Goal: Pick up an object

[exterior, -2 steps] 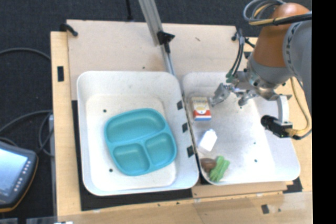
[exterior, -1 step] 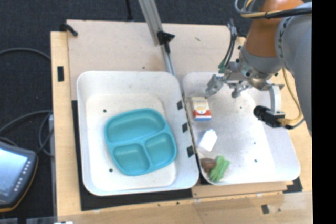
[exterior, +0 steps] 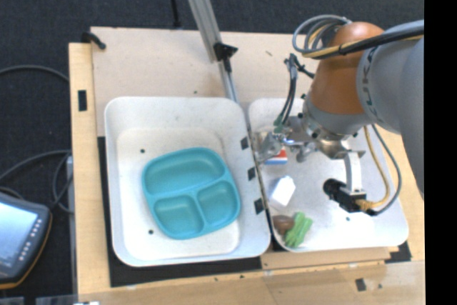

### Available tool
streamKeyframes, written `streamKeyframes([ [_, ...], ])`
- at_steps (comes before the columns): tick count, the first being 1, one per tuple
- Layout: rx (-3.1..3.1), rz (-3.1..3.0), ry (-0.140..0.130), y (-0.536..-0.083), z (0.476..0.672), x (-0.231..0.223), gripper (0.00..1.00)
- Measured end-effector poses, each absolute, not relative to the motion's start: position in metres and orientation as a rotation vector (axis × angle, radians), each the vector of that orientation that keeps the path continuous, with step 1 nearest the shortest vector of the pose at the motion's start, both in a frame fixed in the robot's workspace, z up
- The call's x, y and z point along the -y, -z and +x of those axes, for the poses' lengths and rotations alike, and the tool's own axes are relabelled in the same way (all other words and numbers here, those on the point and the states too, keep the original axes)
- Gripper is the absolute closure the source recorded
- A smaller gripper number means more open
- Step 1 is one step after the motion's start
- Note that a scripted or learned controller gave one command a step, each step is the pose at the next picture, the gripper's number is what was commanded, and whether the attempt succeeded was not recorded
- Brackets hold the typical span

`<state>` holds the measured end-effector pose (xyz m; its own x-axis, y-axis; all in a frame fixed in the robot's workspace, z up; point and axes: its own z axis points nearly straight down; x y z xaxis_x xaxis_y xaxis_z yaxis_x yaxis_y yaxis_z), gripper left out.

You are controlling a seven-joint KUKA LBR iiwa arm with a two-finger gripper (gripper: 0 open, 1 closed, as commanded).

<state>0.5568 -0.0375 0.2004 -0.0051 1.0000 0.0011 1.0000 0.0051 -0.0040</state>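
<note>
My gripper hangs low over the left side of the right bin, near the wall between the two bins. Just under it a small red and blue object peeks out, partly hidden by the gripper. A white block lies a little nearer the front. A green object and a brown object sit together in the bin's front left corner. Nothing is visibly held.
The left bin holds a teal divided tray. A slanted metal pole rises behind the bins. The grey arm with its orange band and cables covers the right bin's back part. A black fitting hangs over the right bin.
</note>
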Motion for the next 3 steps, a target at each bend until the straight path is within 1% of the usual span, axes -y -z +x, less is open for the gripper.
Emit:
streamKeyframes([
  [1,2.219,-2.228,-0.003,-0.201,0.562,0.093,0.00],
  [2,2.218,-2.229,-0.006,-0.170,0.593,0.156,0.00],
  [3,2.217,-2.225,-0.006,-0.149,0.549,0.167,0.00],
])
